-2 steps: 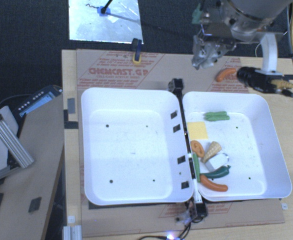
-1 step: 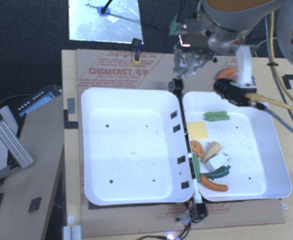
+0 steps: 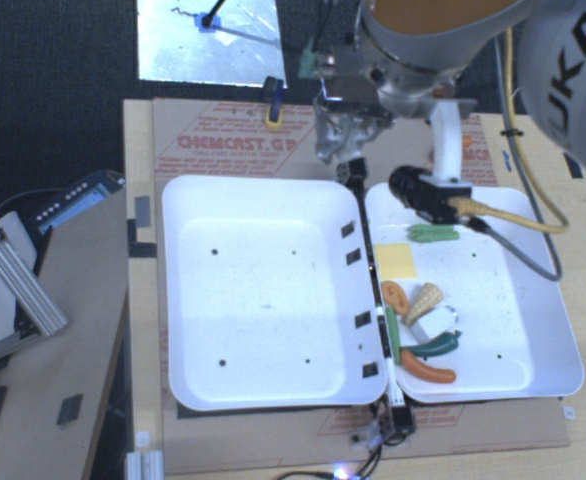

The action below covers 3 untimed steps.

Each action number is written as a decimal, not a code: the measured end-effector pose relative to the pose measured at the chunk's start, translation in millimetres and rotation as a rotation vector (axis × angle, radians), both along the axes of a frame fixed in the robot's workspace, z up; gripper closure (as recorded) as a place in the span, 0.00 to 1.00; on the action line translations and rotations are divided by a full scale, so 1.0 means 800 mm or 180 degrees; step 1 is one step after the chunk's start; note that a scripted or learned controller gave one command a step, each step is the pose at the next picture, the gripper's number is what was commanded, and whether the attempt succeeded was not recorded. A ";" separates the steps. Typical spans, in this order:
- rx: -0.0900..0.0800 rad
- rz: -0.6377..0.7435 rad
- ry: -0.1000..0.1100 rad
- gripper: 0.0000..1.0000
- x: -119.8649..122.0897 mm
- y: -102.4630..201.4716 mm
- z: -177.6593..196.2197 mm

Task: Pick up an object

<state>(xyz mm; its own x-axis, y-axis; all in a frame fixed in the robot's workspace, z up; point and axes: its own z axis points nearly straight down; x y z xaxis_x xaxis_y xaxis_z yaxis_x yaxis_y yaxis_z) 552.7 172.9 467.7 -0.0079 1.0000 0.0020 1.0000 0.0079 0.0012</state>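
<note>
1. Gripper [image 3: 353, 158] above the bins' far edge, near the divider; cannot tell its state.
2. Right bin [image 3: 533, 298]: green pod [image 3: 433, 233], yellow square [image 3: 394, 262], carrot [image 3: 394, 296], cone [image 3: 424, 299], white piece [image 3: 436, 321], green pepper [image 3: 435, 345], sausage [image 3: 428, 371].
3. Left bin [image 3: 263, 298] beside it.

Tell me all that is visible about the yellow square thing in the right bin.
The yellow square is a flat, pale yellow piece, which looks like a thin sponge or foam sheet. It lies flat on the floor of the right bin, close to its left wall. A green object lies just above it, apart from it, and an orange piece lies just below its lower edge.
</note>
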 end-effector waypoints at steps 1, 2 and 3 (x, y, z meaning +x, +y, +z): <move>0.0000 -0.0001 0.0003 1.00 -0.018 0.044 -0.011; -0.0005 -0.0004 0.0003 1.00 -0.020 0.078 -0.028; -0.0015 -0.0022 0.0022 1.00 -0.021 0.077 -0.130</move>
<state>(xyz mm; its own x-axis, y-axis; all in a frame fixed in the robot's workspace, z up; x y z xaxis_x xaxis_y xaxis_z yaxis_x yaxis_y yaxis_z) 536.3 234.2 363.9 -0.0009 1.0000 -0.0026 1.0000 0.0009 -0.0058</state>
